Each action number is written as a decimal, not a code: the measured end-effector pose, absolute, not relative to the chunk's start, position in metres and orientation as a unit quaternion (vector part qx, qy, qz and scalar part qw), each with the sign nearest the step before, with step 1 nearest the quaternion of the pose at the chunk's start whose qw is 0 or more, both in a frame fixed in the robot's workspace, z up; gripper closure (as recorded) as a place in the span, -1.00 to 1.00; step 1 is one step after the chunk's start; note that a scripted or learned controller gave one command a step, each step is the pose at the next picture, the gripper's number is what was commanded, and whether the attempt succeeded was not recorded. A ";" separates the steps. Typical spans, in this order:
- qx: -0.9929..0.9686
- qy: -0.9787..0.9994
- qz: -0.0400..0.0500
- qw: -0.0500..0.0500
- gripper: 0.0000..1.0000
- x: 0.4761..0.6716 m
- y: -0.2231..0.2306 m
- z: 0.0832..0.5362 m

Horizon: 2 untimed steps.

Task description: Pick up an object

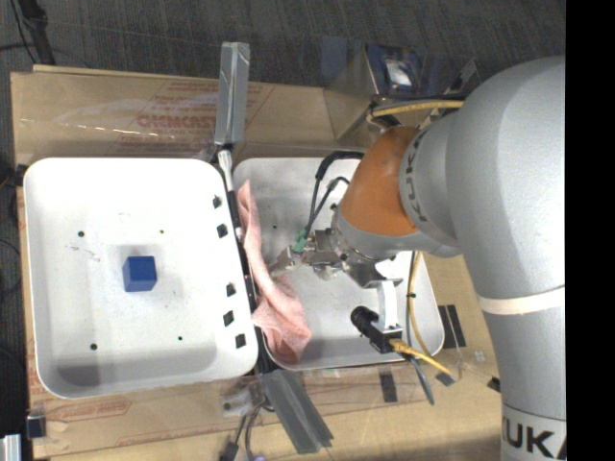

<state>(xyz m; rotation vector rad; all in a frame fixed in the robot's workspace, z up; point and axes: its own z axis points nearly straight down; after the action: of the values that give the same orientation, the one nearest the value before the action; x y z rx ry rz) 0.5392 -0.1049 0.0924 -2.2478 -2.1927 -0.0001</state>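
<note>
A blue cube sits alone on the floor of the left bin, left of its middle. A pink cloth lies crumpled along the left wall of the right bin, running from the back toward the front corner. My gripper is low over the right bin's middle, its tip close to the cloth's right edge. The wrist and the orange band hide most of the gripper. A small green spot shows at the tip; what it is I cannot make out.
The divider between the bins carries several small black clips. The grey arm covers the right bin's right half. Brown cardboard lies under both bins, and a grey bar stands behind them.
</note>
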 end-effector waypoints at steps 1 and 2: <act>-0.690 -0.724 0.000 0.001 -1.00 0.599 -0.103 0.092; -0.613 -0.790 0.001 0.002 -1.00 0.564 -0.104 0.105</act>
<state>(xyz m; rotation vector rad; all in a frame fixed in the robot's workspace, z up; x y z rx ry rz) 0.5643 -0.1045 0.1050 -1.9241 -2.4778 0.0031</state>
